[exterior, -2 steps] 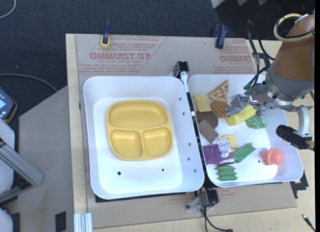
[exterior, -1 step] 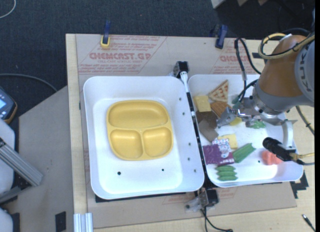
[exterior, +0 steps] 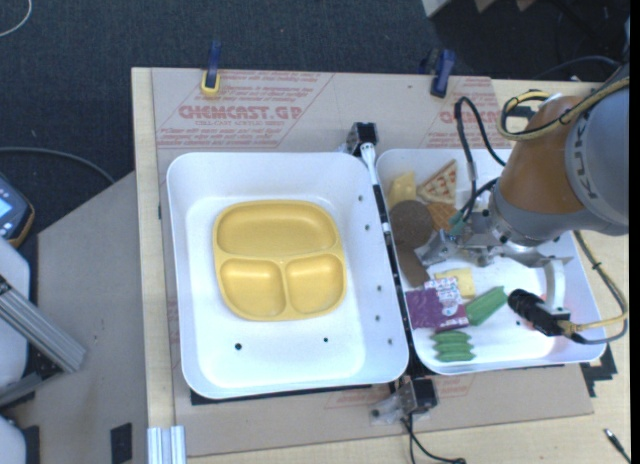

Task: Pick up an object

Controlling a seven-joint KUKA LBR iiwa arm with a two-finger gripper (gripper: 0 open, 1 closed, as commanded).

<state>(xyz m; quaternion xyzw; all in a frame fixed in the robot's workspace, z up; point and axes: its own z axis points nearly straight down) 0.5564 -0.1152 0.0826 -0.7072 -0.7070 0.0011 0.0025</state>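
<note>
The gripper [exterior: 450,242] hangs low in the right bin [exterior: 580,347], presumably positioned over clustered toy food; its grasp cannot be judged. The nearest candidates, a purple packet [exterior: 436,307] and a green piece [exterior: 487,305], lie just below it.

My claw [exterior: 452,244] sits low in the right bin [exterior: 580,347], with the pile of small objects [exterior: 447,297] just in front of it. Left of the claw, the left bin [exterior: 190,282] holds a divided tray [exterior: 279,257]. Both bins rest side by side on the worktop [exterior: 160,132].
</note>
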